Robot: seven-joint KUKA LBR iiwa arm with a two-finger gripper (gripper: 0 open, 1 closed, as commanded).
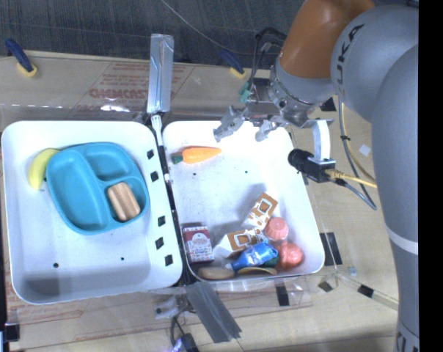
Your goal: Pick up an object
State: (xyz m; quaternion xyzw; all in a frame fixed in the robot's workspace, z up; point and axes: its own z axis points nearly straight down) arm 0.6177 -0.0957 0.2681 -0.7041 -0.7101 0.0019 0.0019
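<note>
The end effector [245,126] hovers with fingers spread, holding nothing. An orange plastic carrot [196,154] lies just below it in the right white bin [302,196].

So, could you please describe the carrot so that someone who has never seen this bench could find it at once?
Take the right bin of the two white bins. The carrot lies alone near its far-left corner, beside the divider, with the gripper hovering just to its right. It is the only long orange thing with a green tip, well apart from the clutter heaped at the bin's near edge.
</note>
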